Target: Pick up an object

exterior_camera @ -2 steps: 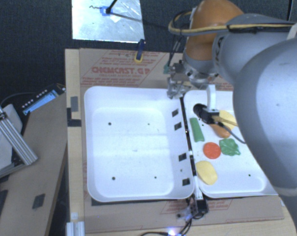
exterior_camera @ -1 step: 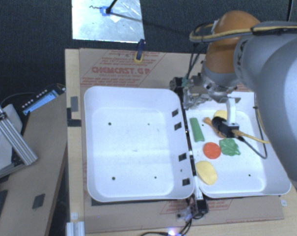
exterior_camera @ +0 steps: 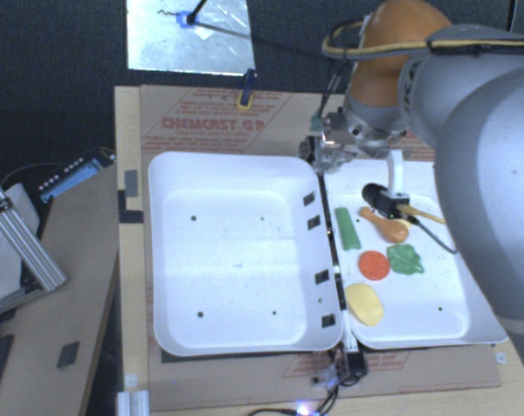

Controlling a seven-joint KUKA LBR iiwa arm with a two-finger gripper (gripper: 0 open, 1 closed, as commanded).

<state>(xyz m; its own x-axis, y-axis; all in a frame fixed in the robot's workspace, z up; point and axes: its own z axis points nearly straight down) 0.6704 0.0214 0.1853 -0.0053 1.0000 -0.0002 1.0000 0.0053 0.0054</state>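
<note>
White bins, count two, stand side by side on a cardboard sheet [exterior_camera: 210,121] with red print, which lies on the counter [exterior_camera: 80,241]. Both are shallow, smooth and rectangular with rounded corners. The left bin [exterior_camera: 236,258] and the right bin [exterior_camera: 435,310] meet along their inner rims.

Loose objects, count five, all lie in the right bin, in its left half:
- One green bar [exterior_camera: 346,229]: flat and straight, just beside the inner rim.
- One orange piece [exterior_camera: 388,224]: elongated and glossy with a rounded end, right of the bar's upper end.
- One red disc [exterior_camera: 374,265]: round and flat, below the bar.
- One green leaf [exterior_camera: 405,259]: crinkled outline, just beside the disc on its right.
- One yellow oval [exterior_camera: 364,303]: smooth, below the disc, nearest the front rim.

End effector [exterior_camera: 327,151], count one, is carried by the grey arm [exterior_camera: 487,146] with its orange band [exterior_camera: 400,20]. It sits at the far left corner of the right bin, over the rim where the two bins meet. Whether it is open or closed cannot be determined. No object is seen in its grasp, and it stands apart from all five objects.
</note>
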